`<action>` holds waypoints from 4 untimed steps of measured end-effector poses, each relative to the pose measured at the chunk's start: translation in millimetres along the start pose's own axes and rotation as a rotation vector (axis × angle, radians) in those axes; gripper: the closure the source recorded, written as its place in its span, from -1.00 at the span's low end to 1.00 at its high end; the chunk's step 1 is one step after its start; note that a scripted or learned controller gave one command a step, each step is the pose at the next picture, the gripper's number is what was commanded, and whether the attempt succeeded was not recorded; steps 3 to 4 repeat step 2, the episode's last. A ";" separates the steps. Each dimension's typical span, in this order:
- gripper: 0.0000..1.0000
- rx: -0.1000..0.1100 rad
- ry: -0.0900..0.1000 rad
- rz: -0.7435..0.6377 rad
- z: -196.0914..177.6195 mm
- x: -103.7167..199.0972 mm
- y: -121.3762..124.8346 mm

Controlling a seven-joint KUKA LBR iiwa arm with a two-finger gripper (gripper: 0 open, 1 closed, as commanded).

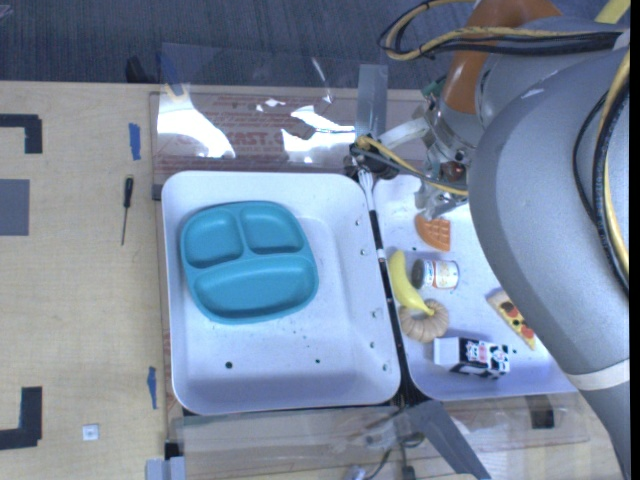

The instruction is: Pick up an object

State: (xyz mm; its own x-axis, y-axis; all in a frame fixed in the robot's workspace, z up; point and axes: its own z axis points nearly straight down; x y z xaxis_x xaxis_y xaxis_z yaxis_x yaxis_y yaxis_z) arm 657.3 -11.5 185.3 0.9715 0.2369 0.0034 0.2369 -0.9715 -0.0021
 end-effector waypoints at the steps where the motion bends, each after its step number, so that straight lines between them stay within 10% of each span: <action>1: 1.00 0.002 -0.008 0.034 2.6 -1.9 -42.6; 2: 1.00 0.000 -0.004 0.027 2.7 24.8 -91.8; 4: 1.00 0.000 -0.004 0.027 2.7 24.8 -91.8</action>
